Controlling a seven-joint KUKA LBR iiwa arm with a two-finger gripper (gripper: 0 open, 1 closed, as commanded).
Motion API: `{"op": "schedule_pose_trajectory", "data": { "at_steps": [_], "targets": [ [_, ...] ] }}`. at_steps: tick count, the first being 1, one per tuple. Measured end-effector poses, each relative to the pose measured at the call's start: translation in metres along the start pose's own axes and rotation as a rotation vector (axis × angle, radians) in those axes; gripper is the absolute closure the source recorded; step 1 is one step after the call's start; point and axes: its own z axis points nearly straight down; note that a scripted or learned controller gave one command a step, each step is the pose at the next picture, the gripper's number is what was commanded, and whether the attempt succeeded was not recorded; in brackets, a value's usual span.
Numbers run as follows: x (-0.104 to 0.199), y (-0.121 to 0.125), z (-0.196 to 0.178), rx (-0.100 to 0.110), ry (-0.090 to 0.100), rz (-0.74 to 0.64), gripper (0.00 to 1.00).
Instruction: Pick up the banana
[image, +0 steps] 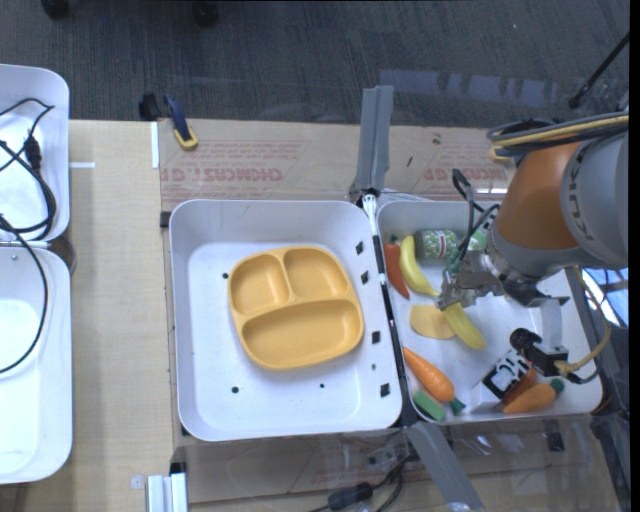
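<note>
The banana (438, 298) is found in the right bin (585, 400), towards its left wall, beside a red pepper (397, 272). The gripper (458, 294) is lowered right onto its middle, jaws apparently pinching it. A carrot (430, 372) is parked nearer the front edge.

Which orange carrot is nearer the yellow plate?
The carrot by the right bin's left wall, with its green top pointing down-right. The other carrot lies in the far right corner, farther from the yellow plate.
</note>
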Motion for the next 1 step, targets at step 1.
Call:
{"op": "schedule_pose_trajectory", "data": {
  "at_steps": [1],
  "targets": [
    [0.0376,0.0967,-0.1148,-0.005,-0.002,0.164,1.00]
  ]
}}
